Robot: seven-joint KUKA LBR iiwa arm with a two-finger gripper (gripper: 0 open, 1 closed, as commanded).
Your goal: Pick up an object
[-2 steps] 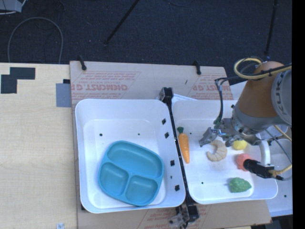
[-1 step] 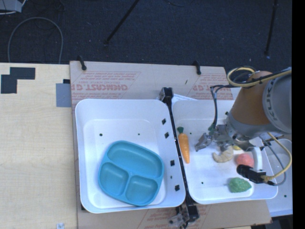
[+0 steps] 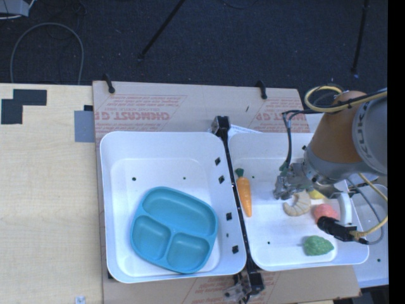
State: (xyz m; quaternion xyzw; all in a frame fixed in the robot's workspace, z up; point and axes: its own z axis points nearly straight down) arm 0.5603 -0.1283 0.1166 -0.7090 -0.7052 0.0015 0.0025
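Grey gripper (image 3: 286, 187) lowered into right bin (image 3: 266, 157), just above beige toy (image 3: 297, 204), carrot (image 3: 244, 195) lying near divider, green toy (image 3: 317, 246) by front wall, blue tray (image 3: 173, 228) set in left bin (image 3: 120, 151).

Grey arm (image 3: 373, 135) enters from right, orange band (image 3: 335, 138) above wrist, angled down and leftward. Tool (image 3: 286, 187) low, pointing down. Cables loop around wrist.
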